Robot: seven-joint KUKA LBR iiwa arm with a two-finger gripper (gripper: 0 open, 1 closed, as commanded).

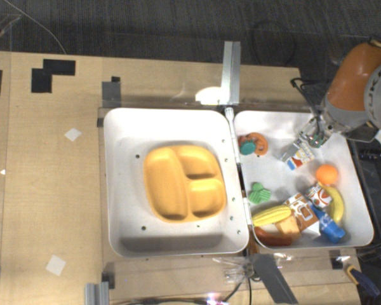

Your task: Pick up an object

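Two shallow white bins side by side on the bench: left bin (114, 170) with a yellow divided tray (184, 182), right bin (276, 124) with a crowd of small toys. Grey arm with orange band (359, 75) reaching in from the right, gripper (314, 135) low over the upper part of the right bin. Impossible to tell if open or closed (too small and blurred at the tip). Nothing clearly held.

Just below and left of the tip, a small white packet with blue and red marks (294, 157), perhaps touching the tip, perhaps only near. Probably the target, but only a guess. Further down, an orange ball (327, 173), a banana (336, 203), a carton with red and white print (308, 205), a blue bottle (331, 229), a corn cob (271, 216) and a dark red piece (274, 237) at the lower edge. Near the divider, a teal and orange toy (252, 144) and a green toy (259, 194).

Several risks from here. Packet small and flat, so easy to push away instead of gripping, or to pinch only by a corner and drop on lifting. Descent slightly off centre: closing on air. Bin wall close behind, so possible scraping against it. Lower toys packed tightly, touching each other, so any try there likely to catch two things or to slip.
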